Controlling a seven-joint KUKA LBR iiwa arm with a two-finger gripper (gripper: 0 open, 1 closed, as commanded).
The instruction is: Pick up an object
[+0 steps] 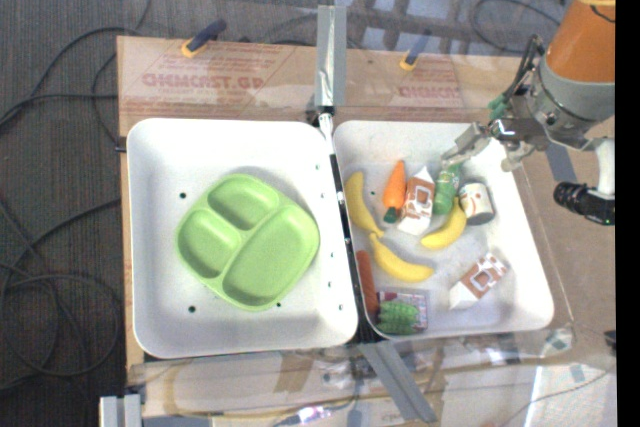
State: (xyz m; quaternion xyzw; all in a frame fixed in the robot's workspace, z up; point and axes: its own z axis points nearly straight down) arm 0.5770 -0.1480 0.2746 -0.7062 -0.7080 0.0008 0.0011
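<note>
Grey carpet with loose cables surrounds the bench, where two white bins sit side by side. Nearest in the right bin (520, 245) lie a clear packet of green pieces (400, 313) and a small carton (478, 277); beyond them three bananas (400, 263), a carrot (394, 185), a green bottle (445, 190) and a can (476, 202). A green divided plate (250, 240) fills the left bin (150, 215). At the right bin's far edge, the gripper (478, 145) hangs with fingers spread, holding nothing, above the bottle.

Bright, even overhead light — the two shallow white plastic bins (145, 215) nearly wash out. Shadows are faint, detail soft, with glare on clear tape (480, 370) below.
</note>
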